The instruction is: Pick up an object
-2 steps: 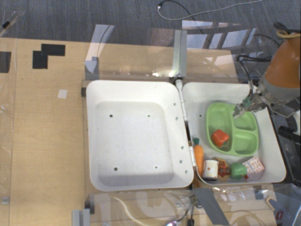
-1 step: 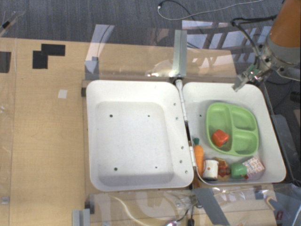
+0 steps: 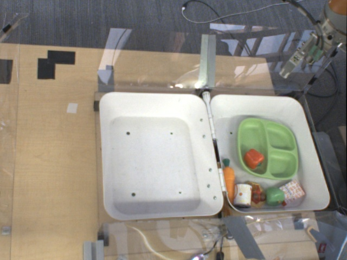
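Light wooden bench top (image 3: 49, 161) fills left + centre of frame. Two shallow white plastic bins sit side by side on it, touching along their inner edges: left bin (image 3: 152, 156) at centre w/ a few small dark dots on its floor, right bin (image 3: 255, 104) at centre right. Upright grey metal post (image 3: 207, 61) at top centre, just above the bins' seam. Black blocky tape marks (image 3: 54, 63) upper left, small grey square (image 3: 72, 108) below them. Dark grey carpet (image 3: 108, 4) across top, w/ thin looping cable (image 3: 206, 10) on it.
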You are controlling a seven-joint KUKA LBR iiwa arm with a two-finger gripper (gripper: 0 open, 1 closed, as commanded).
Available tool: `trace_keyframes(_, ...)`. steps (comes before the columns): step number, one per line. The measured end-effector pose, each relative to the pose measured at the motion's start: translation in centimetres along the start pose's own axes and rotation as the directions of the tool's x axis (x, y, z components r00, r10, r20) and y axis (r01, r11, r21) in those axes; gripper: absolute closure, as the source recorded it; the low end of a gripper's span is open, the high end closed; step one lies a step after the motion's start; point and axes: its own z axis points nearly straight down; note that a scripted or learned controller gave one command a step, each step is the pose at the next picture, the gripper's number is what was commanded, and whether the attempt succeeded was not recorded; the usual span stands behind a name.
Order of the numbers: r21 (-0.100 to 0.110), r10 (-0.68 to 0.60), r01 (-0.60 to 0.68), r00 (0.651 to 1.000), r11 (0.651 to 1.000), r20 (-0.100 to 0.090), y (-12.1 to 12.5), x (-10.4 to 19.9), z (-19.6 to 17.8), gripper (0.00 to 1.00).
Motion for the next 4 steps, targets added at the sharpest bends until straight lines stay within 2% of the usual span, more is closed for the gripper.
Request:
trace_keyframes(1,0.002,0.060,-0.060,0.998,0.998,-0.001,-3.6,-2.6,-1.7,1.00)
trace_keyframes(2,0.001,-0.312,0.312,0.950,0.950,0.000,-5.2,-4.6,-5.1,1.00)
trace_keyframes(3,-0.003,-0.314,0.314,0.949,0.949,0.012,-5.0,-4.7,-6.5,1.00)
trace_keyframes(4,0.002,-0.436,0.436,0.900,0.900,-0.005,-10.8,0.6,1.6,1.00)
